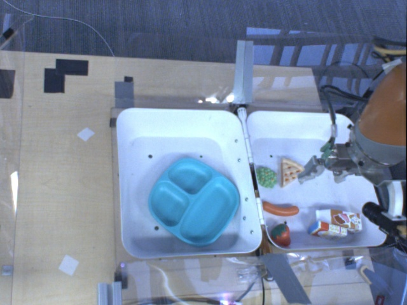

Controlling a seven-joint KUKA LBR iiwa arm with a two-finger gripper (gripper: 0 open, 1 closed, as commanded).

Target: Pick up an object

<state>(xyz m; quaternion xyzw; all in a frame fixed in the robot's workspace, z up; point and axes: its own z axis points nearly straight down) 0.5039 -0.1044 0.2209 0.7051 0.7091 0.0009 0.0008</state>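
The right bin (299, 129) holds several toy foods. A tan pizza slice (290, 170) lies near the bin's middle, with a green bumpy vegetable (266, 176) just to its left. An orange-red sausage (280, 208) lies below them, and a red fruit (280, 234) sits at the front left corner. A small printed carton (336, 223) lies on its side at the front right. My gripper (310, 171) reaches in from the right and hangs right beside the pizza slice's right edge. Nothing shows in its grasp.
The left bin (140, 138) holds a blue divided plate (194, 200). A raised rim (249, 170) separates the two bins. The arm's orange band (385, 107) and grey wrist hang over the right bin's right side. Cables run along the back right.
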